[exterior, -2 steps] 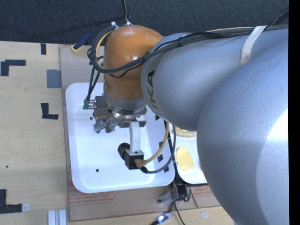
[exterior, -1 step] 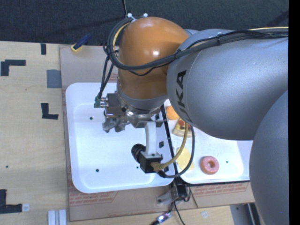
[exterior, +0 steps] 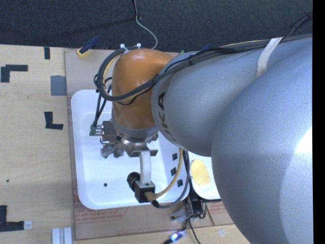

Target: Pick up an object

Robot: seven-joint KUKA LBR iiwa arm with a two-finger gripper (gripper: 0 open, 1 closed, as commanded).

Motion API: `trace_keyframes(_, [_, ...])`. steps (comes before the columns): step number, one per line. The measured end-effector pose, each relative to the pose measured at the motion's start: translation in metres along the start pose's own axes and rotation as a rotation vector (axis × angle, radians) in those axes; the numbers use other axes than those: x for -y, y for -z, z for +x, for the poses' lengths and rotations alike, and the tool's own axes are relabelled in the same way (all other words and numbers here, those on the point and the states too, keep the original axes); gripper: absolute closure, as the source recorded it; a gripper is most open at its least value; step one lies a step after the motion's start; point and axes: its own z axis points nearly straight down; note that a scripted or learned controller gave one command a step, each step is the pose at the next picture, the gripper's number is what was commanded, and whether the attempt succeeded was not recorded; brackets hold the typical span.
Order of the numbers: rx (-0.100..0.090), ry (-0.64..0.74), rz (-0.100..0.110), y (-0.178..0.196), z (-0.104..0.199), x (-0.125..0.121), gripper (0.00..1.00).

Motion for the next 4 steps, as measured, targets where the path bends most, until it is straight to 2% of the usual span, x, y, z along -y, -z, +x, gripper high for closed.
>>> trace_keyframes(1, [-0.006, 0.001, -0.011, 0.071, 0.000, -0.001, 1.00])
trace_keyframes(2, [0.001, -0.002, 0.002, -0.015, -0.001, 0.000, 1.00])
trace_keyframes(3, [-0.012, 0.002, -0.022, 0.143, 0.000, -0.002, 1.00])
trace_keyframes(4, [-0.012, 0.001, -0.023, 0.310, -0.002, 0.000, 1.00])
